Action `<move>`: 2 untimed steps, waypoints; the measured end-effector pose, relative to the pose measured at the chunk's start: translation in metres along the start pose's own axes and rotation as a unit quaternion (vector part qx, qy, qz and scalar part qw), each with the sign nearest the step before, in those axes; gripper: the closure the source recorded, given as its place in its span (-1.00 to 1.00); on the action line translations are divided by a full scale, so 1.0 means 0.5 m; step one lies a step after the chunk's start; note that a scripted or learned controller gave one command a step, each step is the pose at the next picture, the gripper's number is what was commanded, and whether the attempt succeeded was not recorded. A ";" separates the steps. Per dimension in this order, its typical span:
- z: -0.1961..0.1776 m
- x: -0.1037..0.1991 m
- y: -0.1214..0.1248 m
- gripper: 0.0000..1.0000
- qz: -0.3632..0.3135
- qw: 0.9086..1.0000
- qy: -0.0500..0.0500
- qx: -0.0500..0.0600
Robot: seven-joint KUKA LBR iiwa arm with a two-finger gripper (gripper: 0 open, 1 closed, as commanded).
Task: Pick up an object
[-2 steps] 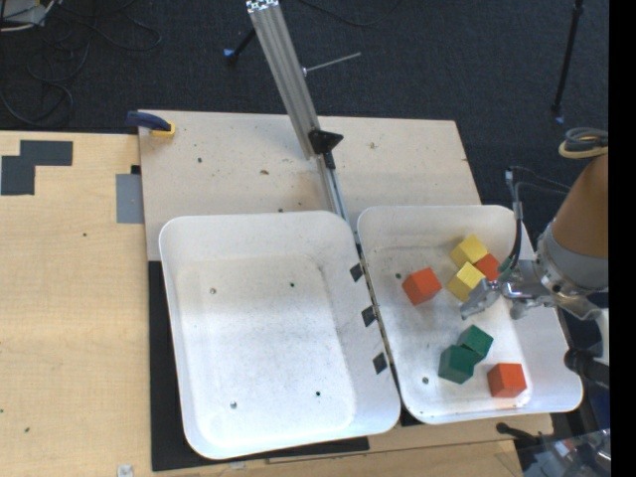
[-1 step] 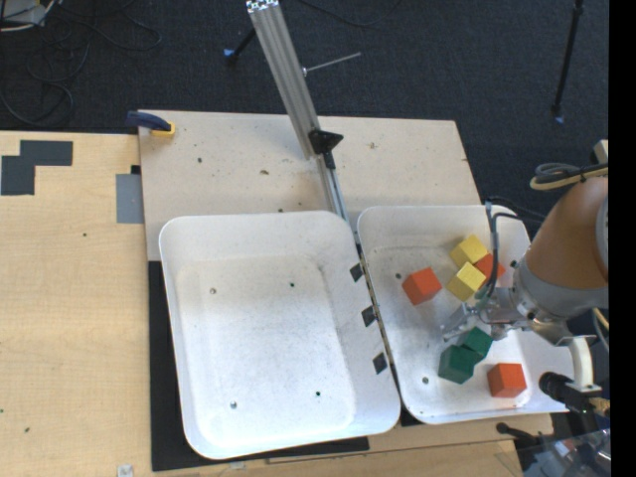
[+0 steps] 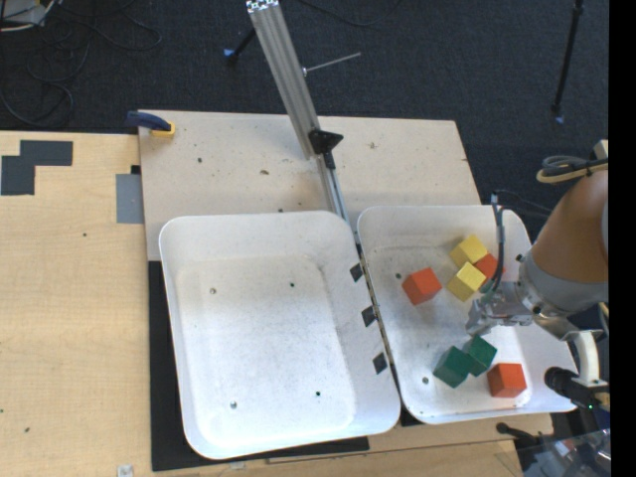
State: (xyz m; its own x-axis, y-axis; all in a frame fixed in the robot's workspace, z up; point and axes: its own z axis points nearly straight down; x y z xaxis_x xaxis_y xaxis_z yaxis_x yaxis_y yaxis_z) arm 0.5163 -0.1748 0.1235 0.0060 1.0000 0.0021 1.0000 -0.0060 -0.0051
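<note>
The arm reaches into the right bin (image 3: 417,405) on the desk (image 3: 397,157), its pincer (image 3: 494,316) lowered among the loose blocks, just above the green blocks (image 3: 465,361) and beside a yellow block (image 3: 464,282). Whether the pincer is open or closed cannot be told, and no block is seen between its tips. Every block, including the orange block (image 3: 421,285), appears to lie on the bin floor, so the pick seems not yet done; grasp and lift remain.

Pretty even, bright light overhead, white bins (image 3: 268,237) near blown out, floor toward 12 o'clock dark, everything slightly soft and grainy.
</note>
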 end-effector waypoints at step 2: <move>-0.211 0.002 0.002 1.00 -0.004 1.000 -0.001 -0.004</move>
State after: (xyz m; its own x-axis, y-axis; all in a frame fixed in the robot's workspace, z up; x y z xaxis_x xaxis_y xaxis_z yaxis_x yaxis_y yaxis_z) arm 0.5179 -0.1743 0.2289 -0.0020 1.0000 -0.0007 1.0000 0.0021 0.0027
